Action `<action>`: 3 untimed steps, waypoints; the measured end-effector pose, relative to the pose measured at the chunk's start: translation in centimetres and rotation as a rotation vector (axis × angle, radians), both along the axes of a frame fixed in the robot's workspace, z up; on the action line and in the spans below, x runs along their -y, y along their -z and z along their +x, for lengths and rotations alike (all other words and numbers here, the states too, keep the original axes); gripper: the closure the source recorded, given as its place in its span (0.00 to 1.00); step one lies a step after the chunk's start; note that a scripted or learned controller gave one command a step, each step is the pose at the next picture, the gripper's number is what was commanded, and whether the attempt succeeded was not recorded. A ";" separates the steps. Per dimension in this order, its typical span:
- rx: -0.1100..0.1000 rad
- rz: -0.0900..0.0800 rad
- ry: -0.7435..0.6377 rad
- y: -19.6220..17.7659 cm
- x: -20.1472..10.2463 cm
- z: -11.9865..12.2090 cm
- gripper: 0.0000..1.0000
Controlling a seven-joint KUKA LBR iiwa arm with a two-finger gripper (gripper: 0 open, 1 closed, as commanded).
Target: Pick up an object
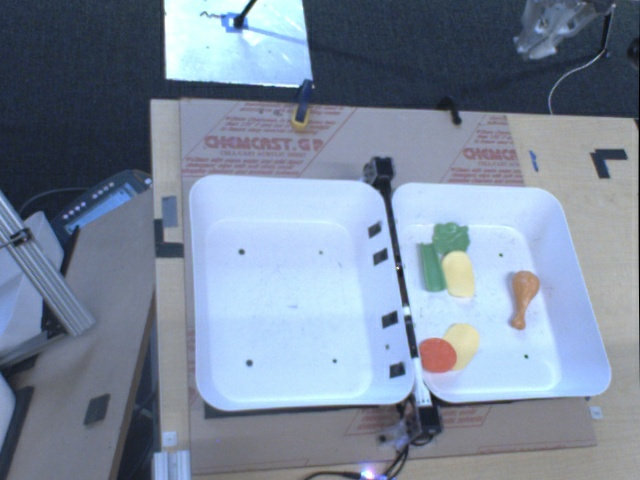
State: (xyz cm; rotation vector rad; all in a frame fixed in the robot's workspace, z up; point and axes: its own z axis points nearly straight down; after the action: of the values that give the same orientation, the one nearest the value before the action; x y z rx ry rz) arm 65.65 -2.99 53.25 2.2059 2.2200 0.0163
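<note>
Two bins side by side on the desk. In the right bin, a leafy vegetable touches the lemon; the drumstick lies to their right, and the tomato overlaps a round slice in front. The left bin sits beside it.

A dark blue-grey carpet covers the floor around a pale wooden bench, with a shiny metal plate lying at eleven o'clock and an aluminium frame rail slanting at nine o'clock.
</note>
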 end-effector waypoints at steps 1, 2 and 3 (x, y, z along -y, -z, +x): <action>-0.014 -0.002 0.012 2.8 9.3 1.2 1.00; -0.015 -0.001 0.010 6.0 15.4 1.1 1.00; -0.006 -0.002 0.001 -0.7 15.1 1.2 1.00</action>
State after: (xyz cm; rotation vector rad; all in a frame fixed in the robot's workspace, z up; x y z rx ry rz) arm 66.85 -18.06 53.96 2.2091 2.2210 0.0066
